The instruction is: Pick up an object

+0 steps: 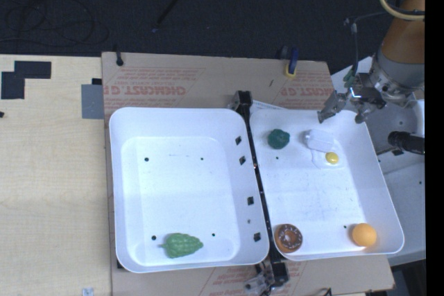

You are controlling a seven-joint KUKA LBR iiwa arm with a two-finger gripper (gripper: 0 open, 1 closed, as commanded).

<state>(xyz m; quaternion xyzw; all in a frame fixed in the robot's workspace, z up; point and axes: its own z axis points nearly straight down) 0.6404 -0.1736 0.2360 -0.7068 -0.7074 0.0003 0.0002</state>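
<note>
The middle of the right bin lay open to me, its things sitting near the walls: a dark green lump, a clear piece beside a small yellow one, a donut and an orange ball. The left bin offered wide bare floor, with one light green thing near its front wall.
</note>
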